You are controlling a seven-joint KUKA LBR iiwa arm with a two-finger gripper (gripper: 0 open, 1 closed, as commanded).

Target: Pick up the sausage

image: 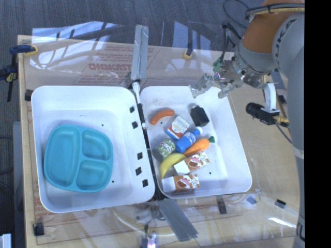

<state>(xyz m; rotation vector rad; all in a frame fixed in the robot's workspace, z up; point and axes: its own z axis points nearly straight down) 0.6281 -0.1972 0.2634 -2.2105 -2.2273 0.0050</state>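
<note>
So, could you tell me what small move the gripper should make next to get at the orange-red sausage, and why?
Probably shift the gripper toward the view's left and slightly down, to stand above the orange-red sausage. The gripper hangs over the right white bin's far edge, while the sausage lies apart in that bin's upper left, beside the small black block.

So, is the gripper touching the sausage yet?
Apart. The camera view shows the gripper over the right bin's far rim, with bare white floor between it and the sausage.
</note>
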